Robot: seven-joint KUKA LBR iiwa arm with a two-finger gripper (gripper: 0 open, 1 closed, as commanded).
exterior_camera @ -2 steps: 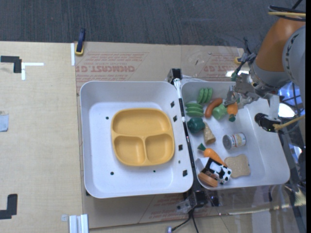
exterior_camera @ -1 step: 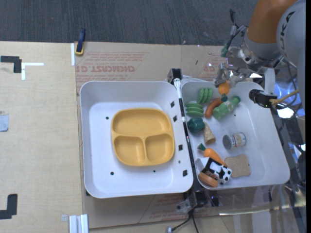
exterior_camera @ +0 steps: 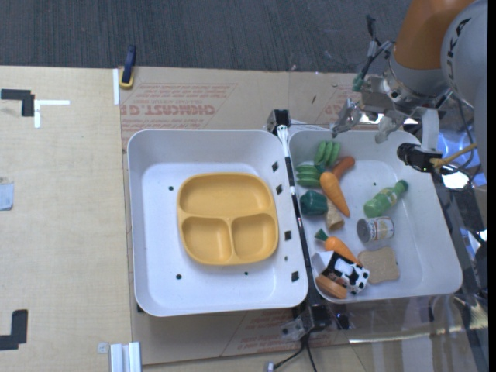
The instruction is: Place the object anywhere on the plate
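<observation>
Pale wood worktop (exterior_camera: 62,231) under dark carpet at the far edge carries two shallow white bins set side by side, touching along their inner rims. Left bin (exterior_camera: 147,277) holds the plate (exterior_camera: 228,218), a yellow three-compartment dish lying flat near the bin's middle, all its compartments bare, well to the left of the fingers and nearer the camera than them.

Right bin (exterior_camera: 434,270) holds the loose objects, all below the fingers in the picture. Closest to them are the green pods (exterior_camera: 325,152) and a light green vegetable (exterior_camera: 308,175), just beside an orange carrot (exterior_camera: 334,192) lying at a slant. Near it sit a dark green piece (exterior_camera: 313,202), a green bottle (exterior_camera: 385,198), and a small can (exterior_camera: 375,229) on its side. Farther from the fingers lie a second carrot (exterior_camera: 339,247), a slice of bread (exterior_camera: 379,265), a black-and-white toy (exterior_camera: 347,273) and a sausage-like piece (exterior_camera: 331,287).

Gripper (exterior_camera: 363,121) hangs over the far rim of the right bin, its two fingers spread apart with nothing between them, apart from every object.
</observation>
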